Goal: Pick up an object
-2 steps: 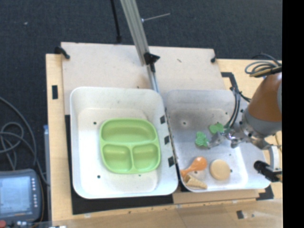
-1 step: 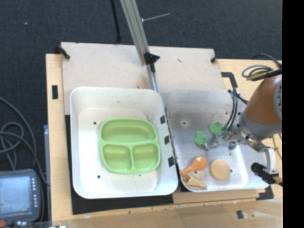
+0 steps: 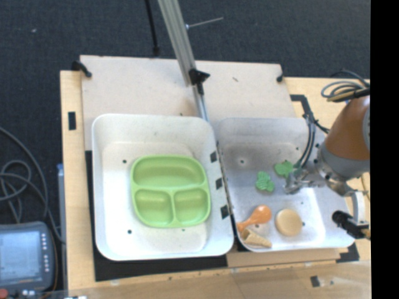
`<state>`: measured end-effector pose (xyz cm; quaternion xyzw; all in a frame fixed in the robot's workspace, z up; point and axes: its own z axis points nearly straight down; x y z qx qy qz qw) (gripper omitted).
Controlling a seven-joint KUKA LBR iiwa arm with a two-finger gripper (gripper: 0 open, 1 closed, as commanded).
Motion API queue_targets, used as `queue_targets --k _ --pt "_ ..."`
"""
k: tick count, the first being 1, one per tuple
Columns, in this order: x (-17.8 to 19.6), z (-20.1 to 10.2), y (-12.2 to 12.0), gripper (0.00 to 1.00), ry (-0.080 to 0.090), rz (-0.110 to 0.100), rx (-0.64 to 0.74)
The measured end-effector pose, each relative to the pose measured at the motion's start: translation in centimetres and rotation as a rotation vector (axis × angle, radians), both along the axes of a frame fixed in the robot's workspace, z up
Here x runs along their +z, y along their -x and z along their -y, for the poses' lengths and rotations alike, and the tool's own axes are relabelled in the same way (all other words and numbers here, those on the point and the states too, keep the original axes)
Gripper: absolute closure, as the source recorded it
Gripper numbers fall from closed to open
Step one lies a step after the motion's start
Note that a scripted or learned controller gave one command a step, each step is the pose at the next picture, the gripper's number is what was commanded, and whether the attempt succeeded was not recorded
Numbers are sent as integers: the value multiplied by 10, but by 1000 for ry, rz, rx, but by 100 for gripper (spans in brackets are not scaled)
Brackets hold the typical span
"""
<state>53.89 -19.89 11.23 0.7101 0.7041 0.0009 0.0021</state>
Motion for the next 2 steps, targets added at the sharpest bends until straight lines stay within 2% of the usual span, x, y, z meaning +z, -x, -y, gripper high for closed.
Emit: queue_targets --k 1,2 --pt "59 -5 -9 100 1 4 12" --pt "96 -4 -10 100 1 2 12"
